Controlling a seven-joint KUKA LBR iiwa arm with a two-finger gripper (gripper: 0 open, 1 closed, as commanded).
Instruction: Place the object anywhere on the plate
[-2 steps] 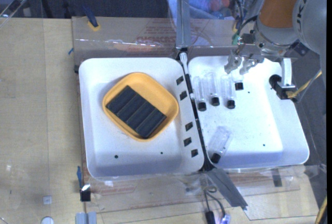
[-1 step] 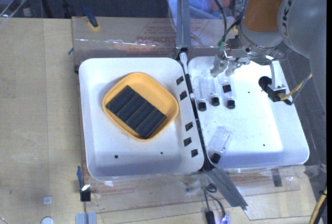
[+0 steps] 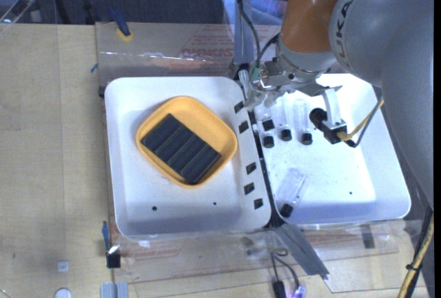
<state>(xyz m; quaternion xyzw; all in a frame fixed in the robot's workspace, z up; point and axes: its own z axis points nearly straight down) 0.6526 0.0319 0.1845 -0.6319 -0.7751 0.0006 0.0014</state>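
Note:
A yellow square plate (image 3: 185,141) rests in the left white bin (image 3: 131,214), turned at an angle. A black ridged rectangular object (image 3: 180,145) lies flat on the plate, inside its rim. My gripper (image 3: 286,125) hangs below the orange wrist band over the back left part of the right bin (image 3: 358,186), close to the divider between the bins. It is well to the right of the plate and apart from the black object. Nothing shows held in it.
A small clear plastic piece with a dark end (image 3: 289,187) lies in the right bin near the front left. Black clips line the divider (image 3: 249,152). The grey arm covers the upper right. Cables and clutter sit behind the bins.

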